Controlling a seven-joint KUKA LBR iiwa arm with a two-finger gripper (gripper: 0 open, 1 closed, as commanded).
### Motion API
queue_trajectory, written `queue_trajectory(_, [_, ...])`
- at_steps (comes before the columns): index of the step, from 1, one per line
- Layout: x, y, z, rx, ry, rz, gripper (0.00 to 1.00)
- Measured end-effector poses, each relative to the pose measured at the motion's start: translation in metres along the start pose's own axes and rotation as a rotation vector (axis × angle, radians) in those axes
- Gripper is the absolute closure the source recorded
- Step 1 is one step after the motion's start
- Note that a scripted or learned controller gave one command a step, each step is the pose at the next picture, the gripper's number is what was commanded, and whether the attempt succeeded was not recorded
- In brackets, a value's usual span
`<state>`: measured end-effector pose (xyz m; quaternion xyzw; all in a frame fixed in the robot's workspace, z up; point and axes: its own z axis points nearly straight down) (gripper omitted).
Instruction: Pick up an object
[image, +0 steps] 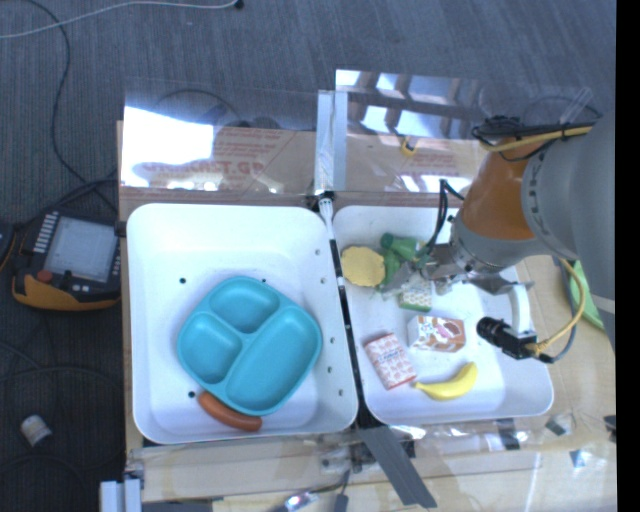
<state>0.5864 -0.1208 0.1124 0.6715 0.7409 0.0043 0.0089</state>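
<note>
The arm (520, 195) reaches in from the right over the right bin (530, 395), its gripper (425, 268) low at the bin's far left part, among a green item (398, 247), a yellow disc (362, 266) and a small packet (415, 296). Nearer lie a red-and-white packet (438, 333), a pink packet (389, 360) and a banana (448, 382). The left bin (160, 240) holds a blue divided plate (250, 343) with a sausage (229, 413) just beside its near edge.
</note>
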Motion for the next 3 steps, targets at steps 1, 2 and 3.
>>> queue_trajectory(1, [-0.017,0.014,0.024,0.012,0.009,0.017,0.00])
queue_trajectory(2, [-0.017,0.014,0.014,0.010,0.009,0.017,1.00])
queue_trajectory(3, [0.065,-0.013,-0.071,0.021,0.007,0.044,1.00])
